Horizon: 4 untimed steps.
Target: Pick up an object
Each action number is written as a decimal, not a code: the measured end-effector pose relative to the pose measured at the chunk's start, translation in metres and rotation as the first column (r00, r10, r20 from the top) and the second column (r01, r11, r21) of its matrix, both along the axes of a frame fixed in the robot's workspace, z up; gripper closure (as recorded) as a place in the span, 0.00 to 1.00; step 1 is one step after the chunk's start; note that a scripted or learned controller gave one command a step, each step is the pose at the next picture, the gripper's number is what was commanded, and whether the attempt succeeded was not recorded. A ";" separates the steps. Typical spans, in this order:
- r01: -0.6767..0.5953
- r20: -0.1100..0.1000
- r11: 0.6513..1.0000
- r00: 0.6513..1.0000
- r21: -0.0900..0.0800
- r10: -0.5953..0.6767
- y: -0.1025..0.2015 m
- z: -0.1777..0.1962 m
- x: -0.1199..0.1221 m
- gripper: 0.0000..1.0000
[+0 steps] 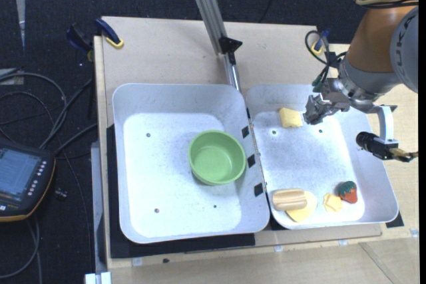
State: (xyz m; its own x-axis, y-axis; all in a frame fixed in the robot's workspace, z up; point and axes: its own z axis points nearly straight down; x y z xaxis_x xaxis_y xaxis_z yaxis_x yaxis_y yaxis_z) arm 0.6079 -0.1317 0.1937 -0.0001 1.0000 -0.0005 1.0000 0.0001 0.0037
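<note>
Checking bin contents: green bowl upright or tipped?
Upright. The round green plastic bowl sits in the left white bin, rim up, its inside visible with nothing in it.

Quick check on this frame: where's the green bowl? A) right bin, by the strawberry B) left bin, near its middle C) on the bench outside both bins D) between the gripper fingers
B: the green bowl sits upright on the floor of the left bin, while the gripper hangs over the right bin next to a yellow piece.
</note>
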 end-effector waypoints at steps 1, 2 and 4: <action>0.000 0.001 1.000 1.000 0.000 0.000 0.000 0.052 0.001 1.00; -0.004 -0.004 1.000 1.000 0.002 0.004 0.053 0.043 0.009 1.00; -0.005 -0.004 1.000 1.000 0.002 0.005 0.159 0.038 0.015 1.00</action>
